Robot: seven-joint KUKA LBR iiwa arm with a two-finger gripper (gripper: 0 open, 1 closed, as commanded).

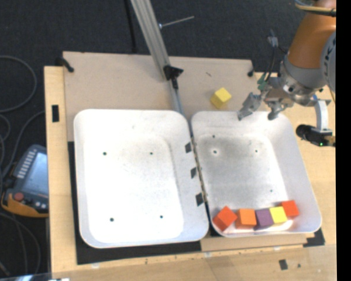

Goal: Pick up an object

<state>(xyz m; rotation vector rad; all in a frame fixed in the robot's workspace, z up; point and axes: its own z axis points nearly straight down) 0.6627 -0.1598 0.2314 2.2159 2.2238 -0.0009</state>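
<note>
We judge the task barely begun. Our gripper (260, 109) hangs over the far rim of the right bin (298, 157), at about one o'clock in the view; its two fingers are spread apart with nothing between them. The candidates lie well away, in a row along that bin's near edge at five o'clock: an orange-red block (225, 218), an orange block (247, 217), a purple block (263, 218), a yellow block (278, 215) and a red block (290, 209). A yellow cube (221, 97) sits outside on the bench, near the gripper's nine o'clock. Descent, grasp and lift all remain.
</note>
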